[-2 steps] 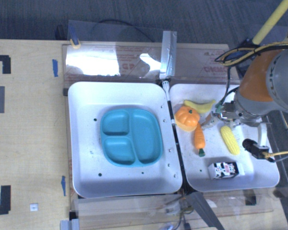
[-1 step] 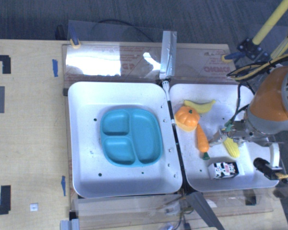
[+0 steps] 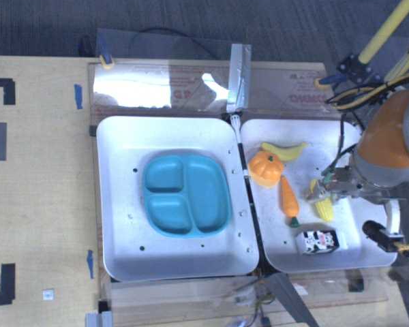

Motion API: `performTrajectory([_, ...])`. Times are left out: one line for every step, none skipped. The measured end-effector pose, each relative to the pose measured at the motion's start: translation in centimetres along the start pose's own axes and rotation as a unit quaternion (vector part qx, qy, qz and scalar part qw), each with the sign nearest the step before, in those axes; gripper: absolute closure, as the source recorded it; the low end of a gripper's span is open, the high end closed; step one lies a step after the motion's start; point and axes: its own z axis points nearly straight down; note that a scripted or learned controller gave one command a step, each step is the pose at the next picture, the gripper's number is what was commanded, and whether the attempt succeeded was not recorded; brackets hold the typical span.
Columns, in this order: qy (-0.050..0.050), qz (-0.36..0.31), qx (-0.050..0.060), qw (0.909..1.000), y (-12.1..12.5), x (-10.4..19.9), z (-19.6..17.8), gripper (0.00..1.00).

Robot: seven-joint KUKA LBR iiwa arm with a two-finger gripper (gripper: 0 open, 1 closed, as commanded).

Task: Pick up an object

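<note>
The right bin (image 3: 341, 251) holds an orange pumpkin (image 3: 266, 169), a yellow banana (image 3: 285, 150), an orange carrot (image 3: 288, 197), a yellow corn cob (image 3: 324, 210) and a small black-and-white carton (image 3: 318, 241). My gripper (image 3: 322, 191) hangs low over the right bin, right at the upper end of the corn cob. The gripper body hides that end of the cob. The carrot lies a little to its left, apart from it.
The left bin (image 3: 116, 182) holds a blue divided plate (image 3: 186, 193). A central divider (image 3: 245, 182) separates the two bins. The grey arm with its orange band (image 3: 388, 142) covers the right bin's right side. Cables and a yellow pole (image 3: 388, 26) stand behind.
</note>
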Motion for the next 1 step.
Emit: performTrajectory([0.002,0.010,-0.001,0.9999,4.61,3.85,-11.32,1.00])
